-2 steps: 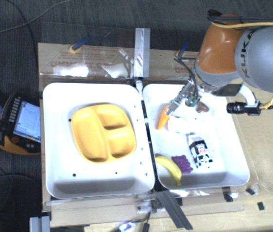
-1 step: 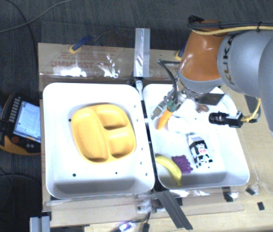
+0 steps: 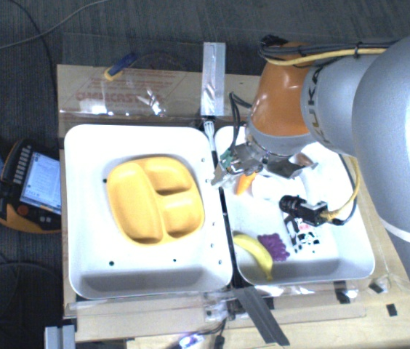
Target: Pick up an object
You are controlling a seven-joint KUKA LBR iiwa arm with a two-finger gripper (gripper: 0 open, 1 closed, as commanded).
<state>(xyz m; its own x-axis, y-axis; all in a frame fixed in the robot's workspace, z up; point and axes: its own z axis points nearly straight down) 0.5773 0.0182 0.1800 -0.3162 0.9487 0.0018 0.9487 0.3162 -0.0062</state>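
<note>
From the camera above the bench we saw two white bins side by side. The left bin (image 3: 81, 217) held a yellow divided tray (image 3: 155, 198), lying flat near the middle. The right bin (image 3: 350, 257) was partly covered by the arm (image 3: 336, 71), whose grey body and orange band hid most of its far half.

The gripper (image 3: 235, 167) sat low over the inner edge of the right bin, close to the wall between the two bins. Its metal parts were small and cluttered, and we could not tell how far the jaws stood apart, nor whether anything was caught in them. A small orange piece (image 3: 243, 185) showed just below the gripper; we could not tell if it was touching it.

Near the front of the right bin lay a banana (image 3: 256, 253), with a purple thing (image 3: 274, 246) just beside it, its shape hard to make out. A black and white thing (image 3: 307, 238) lay near that. A black part with a cable (image 3: 303, 208) hung from the arm above these things
</note>
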